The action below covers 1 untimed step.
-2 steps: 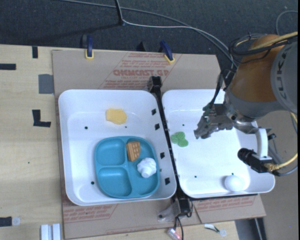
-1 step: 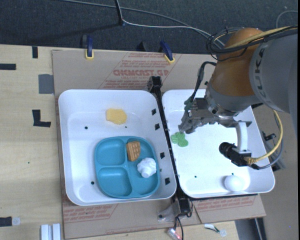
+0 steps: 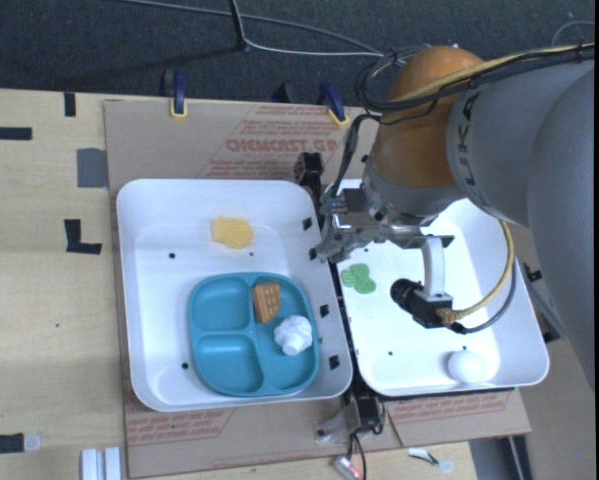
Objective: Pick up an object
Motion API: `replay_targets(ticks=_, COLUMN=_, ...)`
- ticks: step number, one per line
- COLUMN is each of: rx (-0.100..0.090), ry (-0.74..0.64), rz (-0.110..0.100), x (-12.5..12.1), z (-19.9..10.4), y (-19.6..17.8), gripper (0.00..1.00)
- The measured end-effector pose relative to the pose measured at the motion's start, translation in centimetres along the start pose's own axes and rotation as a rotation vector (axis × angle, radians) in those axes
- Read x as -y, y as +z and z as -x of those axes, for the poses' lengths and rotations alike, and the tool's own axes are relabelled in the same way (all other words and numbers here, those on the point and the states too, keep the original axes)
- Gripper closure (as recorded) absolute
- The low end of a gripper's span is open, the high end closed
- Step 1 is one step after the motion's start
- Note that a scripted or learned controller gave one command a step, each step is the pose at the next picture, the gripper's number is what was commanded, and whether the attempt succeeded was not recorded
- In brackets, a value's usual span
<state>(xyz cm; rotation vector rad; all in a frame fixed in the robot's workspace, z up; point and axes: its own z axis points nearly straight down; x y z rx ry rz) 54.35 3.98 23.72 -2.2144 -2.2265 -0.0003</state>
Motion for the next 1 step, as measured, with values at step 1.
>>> replay_targets(ticks=1, rx=0.001, ry=0.001, rz=-0.001, x=-1.71, z=-4.36, y=0.96, gripper=1.00)
